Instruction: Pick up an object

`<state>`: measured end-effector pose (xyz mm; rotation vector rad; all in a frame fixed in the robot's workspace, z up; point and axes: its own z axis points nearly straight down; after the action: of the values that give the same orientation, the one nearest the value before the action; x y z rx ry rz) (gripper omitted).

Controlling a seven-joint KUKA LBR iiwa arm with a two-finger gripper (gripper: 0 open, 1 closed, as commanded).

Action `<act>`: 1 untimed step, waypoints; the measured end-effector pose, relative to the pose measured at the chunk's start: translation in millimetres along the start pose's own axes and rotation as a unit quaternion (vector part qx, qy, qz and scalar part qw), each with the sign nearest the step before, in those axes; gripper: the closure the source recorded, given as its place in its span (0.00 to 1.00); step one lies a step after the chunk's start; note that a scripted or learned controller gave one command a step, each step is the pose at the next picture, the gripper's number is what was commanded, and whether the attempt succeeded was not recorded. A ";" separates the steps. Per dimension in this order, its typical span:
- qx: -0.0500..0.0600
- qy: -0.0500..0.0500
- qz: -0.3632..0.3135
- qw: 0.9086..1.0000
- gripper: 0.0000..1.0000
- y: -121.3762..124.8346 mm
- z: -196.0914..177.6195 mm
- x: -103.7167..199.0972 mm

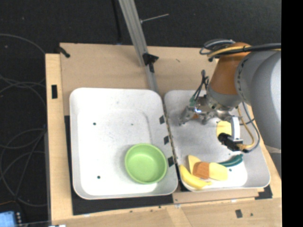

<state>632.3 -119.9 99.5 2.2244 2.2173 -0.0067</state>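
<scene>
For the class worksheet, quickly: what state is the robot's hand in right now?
Hand: cannot be told; it is above the right bin, with nothing seen in its grasp.

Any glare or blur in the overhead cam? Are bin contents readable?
Camera view: even, soft lighting; the white bins look slightly blown out, with little surface detail. The green bowl is sharp, with a faint shadow. The yellow items in the right bin's near corner blend together. The gripper is small and soft, so its detail is hard to read.

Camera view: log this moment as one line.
pincer above right bin floor | nothing seen held | green bowl in left bin | yellow items right bin front
</scene>
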 end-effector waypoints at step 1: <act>-0.003 0.001 0.001 1.000 1.00 1.5 -13.0 -0.3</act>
<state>633.9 -120.2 112.5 2.2258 2.2121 0.0016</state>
